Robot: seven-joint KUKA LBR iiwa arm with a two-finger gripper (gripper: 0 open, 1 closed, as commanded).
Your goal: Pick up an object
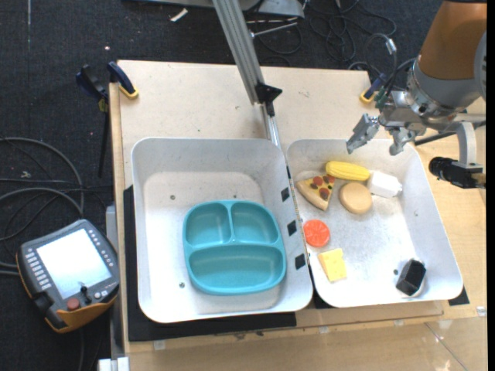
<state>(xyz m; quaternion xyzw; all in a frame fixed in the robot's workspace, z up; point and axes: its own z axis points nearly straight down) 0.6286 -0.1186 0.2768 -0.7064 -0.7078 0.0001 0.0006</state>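
Left to right: teach pendant (68,273) on the dark floor at left, screen too washed out to read. Black-and-yellow clamp (108,79) at the surface's (193,103) far-left corner. Left bin (147,207) holds a teal three-compartment tray (232,247), nothing in its compartments. A grey metal strut (244,49) slants down from the top and ends at the joint between the two bins.

Right bin (433,230) has all the pickable items: pizza slice toy (317,190) by the left wall, red tomato slice (315,233) just below it against the same wall, yellow cheese wedge (333,265) nearer the front. Yellow banana (348,171) lies at the back, round tan cookie (356,199) just in front of it, white block (384,183) touching the banana's right end. Small black object (411,277) sits apart in the front-right corner. No readable labels or writing anywhere.

Arm comes in from upper right, wrist pointing down-left. Hand (379,137) hovers above the right bin's back rim, fingers spread apart, nothing between them. Banana and white block are the nearest items, below it and not touching.
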